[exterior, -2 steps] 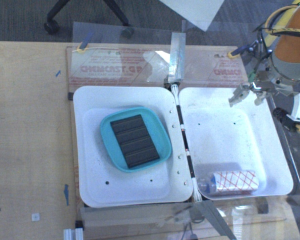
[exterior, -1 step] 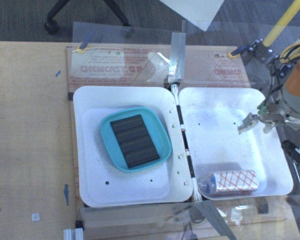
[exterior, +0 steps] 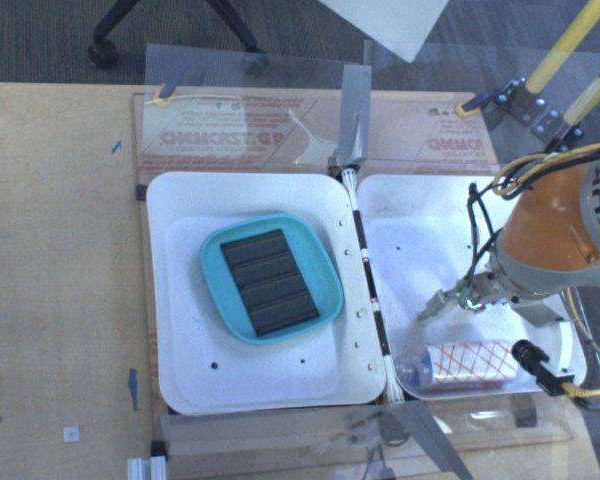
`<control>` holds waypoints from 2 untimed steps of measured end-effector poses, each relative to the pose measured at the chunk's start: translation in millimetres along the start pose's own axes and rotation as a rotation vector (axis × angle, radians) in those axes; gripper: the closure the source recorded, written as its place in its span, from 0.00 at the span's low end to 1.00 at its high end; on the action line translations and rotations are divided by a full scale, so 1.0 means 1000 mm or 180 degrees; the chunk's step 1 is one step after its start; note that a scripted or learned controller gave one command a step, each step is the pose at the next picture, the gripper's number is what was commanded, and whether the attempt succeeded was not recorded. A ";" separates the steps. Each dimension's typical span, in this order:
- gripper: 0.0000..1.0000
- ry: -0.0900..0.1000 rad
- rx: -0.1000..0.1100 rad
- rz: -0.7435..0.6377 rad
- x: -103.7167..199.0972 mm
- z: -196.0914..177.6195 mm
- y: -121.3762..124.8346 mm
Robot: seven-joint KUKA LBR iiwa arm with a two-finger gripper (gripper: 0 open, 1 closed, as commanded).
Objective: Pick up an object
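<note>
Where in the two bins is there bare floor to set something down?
Right bin: bare far half, above the end effector; crowded near wall, where the red-patterned tube lies. Left bin: only a margin around the teal tray holding the dark block.

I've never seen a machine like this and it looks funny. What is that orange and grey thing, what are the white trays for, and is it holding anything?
The orange and grey thing is a robot arm. It reaches in from the right side of the picture. At its tip is a gripper, a sort of metal hand for picking things up.

The picture is taken by one camera fixed above the bench, looking down at a slant.

The two white trays are shallow bins side by side. The left bin holds a blue dish with a dark ridged block lying on it. The right bin holds a tube with a red crisscross pattern, lying on its side near the front.

The gripper hangs over the right bin, just above the tube. Nothing shows between its fingers, so it is not holding anything.
</note>
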State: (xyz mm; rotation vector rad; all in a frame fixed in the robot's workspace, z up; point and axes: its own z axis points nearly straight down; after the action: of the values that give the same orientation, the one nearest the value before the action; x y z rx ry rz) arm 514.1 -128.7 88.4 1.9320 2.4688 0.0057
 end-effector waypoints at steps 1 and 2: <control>0.00 0.0003 0.0016 0.0539 0.026 -0.027 0.021; 0.00 0.0014 0.0027 0.0019 -0.004 -0.036 -0.037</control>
State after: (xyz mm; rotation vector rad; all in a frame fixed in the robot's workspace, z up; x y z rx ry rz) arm 478.9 -141.1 124.5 1.9446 2.4699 -0.0004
